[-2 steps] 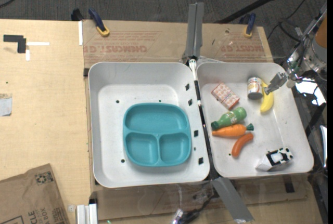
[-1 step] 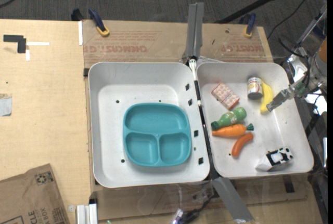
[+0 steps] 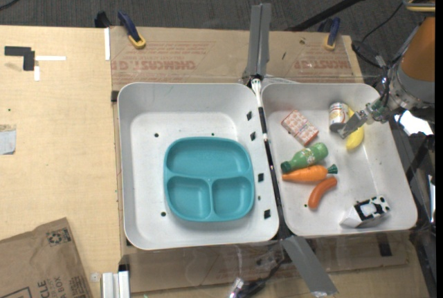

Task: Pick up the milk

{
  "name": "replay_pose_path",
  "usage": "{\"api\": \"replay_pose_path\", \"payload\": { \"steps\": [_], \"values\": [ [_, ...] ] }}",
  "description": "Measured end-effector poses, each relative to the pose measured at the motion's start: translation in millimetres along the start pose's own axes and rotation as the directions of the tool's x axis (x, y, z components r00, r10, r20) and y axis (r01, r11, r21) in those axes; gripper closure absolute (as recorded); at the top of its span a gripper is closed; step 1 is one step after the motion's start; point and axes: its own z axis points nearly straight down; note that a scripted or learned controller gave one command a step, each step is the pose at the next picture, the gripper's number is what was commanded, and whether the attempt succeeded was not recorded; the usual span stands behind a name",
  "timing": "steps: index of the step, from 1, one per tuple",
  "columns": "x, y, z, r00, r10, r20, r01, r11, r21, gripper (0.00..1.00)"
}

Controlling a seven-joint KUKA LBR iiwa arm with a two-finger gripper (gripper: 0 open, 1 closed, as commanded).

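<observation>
- Camera view: we see the milk [image 3: 372,210] lying in the right bin's [image 3: 405,179] near right corner, well apart from the carrot [image 3: 304,175] and sausage [image 3: 321,191].
- Our hand [image 3: 358,121] sits near the bin's far right corner, beside the can [image 3: 338,114] and banana [image 3: 355,138]; we cannot tell its opening.
- The left bin [image 3: 135,172] holds a teal tray [image 3: 209,179].

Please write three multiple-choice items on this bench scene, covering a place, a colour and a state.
1. Where does the milk carton lie?
A. Right bin, near corner
B. Left bin
C. On the teal tray

2. What colour is the divided tray?
A. Red
B. Teal
C. Yellow

3. What is the pincer nearest to?
A. The carrot
B. The milk carton
C. The can and banana

Answers: 1 A, it lies by the right bin's near rim. 2 B, the tray is teal. 3 C, the pincer hangs beside the can.
</observation>
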Motion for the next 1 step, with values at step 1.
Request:
{"api": "replay_pose_path", "payload": {
  "steps": [1],
  "values": [
    [20.1,-42.9,2.7,0.997,-0.072,0.0,0.072,0.997,0.0,0.0]
  ]
}}
